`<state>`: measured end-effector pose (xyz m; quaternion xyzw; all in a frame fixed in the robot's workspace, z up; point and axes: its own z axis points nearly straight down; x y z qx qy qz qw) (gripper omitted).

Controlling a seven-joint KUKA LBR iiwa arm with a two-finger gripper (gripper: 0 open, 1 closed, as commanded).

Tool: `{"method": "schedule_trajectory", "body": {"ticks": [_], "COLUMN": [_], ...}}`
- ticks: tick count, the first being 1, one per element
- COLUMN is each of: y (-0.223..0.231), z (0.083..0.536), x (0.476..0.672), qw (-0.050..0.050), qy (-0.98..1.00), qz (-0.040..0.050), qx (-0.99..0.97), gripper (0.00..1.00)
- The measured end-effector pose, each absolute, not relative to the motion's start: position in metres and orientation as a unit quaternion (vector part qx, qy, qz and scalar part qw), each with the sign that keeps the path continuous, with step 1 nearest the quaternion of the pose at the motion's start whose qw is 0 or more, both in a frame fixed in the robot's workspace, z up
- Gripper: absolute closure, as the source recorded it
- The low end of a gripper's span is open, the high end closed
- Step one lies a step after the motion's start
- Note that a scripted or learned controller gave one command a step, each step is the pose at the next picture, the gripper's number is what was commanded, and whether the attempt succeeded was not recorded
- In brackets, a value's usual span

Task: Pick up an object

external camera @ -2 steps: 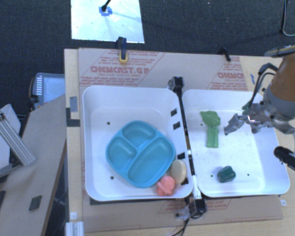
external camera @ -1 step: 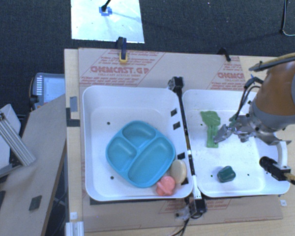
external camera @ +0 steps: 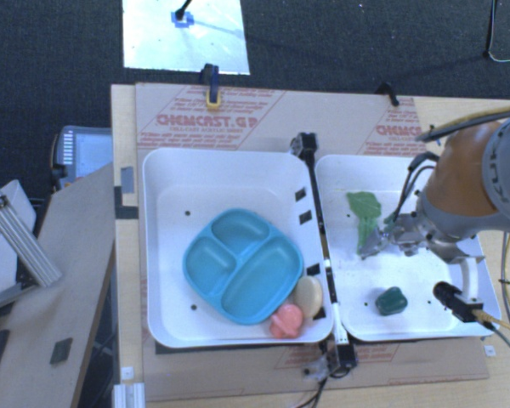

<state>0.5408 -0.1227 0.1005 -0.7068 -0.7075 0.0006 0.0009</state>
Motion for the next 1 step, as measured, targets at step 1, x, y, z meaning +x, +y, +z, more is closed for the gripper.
{"method": "schedule_trajectory", "body": {"ticks": [1], "y": [-0.1229], "z": [0.1141], "x": [0.5421], "qw": [-0.001], "qy": [-0.707], "qz": [-0.0007], "qx": [-0.707], "gripper": [1.00]}}
